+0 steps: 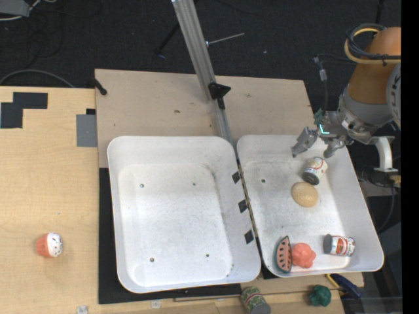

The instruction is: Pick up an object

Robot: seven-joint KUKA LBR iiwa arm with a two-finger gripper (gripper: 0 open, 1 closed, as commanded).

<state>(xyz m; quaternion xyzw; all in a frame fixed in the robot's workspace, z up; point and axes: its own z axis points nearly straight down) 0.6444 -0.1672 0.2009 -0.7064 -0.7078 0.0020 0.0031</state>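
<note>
On the counter [39, 175], out toward its left edge and well apart from both bins, a small red and white ball [49, 245] lies by itself on the pale wood. Next comes the left bin [124, 156], its white floor bare and speckled. A slanted metal rail [196, 44] runs down from the far edge to the seam between the two bins. The right bin [262, 156] holds five things: a watermelon slice [283, 254] at its near left corner, touching a pink lumpy object [303, 254] just beside it; a tan rounded object [304, 194] near the middle; a small white and orange object [315, 169] just beyond that, toward the far edge; and a red and white can [339, 245] lying on its side near the near right corner. The gripper [319, 144] hangs over the far right part of this bin, just above the white and orange object, its fingers spread apart with nothing between them. Below the bin's near edge lie a dark can [252, 299] and a green object [320, 296].
</note>
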